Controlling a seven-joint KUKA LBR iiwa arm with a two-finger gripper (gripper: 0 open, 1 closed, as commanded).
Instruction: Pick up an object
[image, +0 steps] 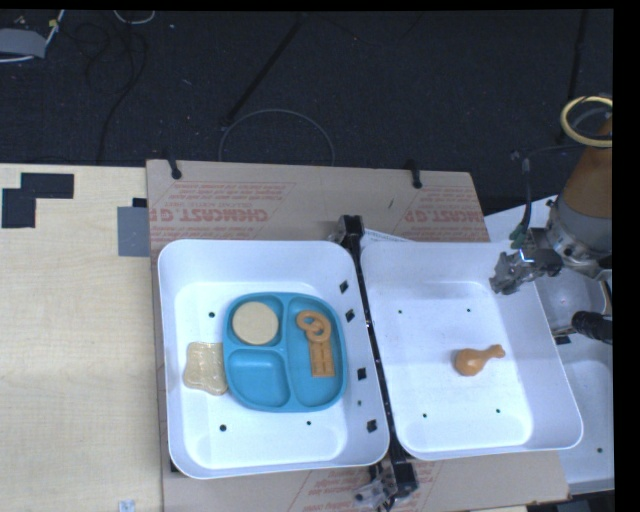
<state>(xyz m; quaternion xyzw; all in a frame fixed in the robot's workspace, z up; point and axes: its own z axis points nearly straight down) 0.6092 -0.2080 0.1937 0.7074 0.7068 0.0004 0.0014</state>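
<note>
The likeliest thing to pick is the small tan drumstick-shaped toy, lying alone in the right bin, its long axis running roughly left to right with the bulb end at the left. The claw hangs over that bin's upper right rim, so the toy lies below and slightly left of it, well apart; whether the claw is wide or narrow I cannot tell. The left bin holds a blue divided tray carrying a round tan disc and an orange key-like toy, with a pale waffle-like piece touching the tray's left edge.
</note>
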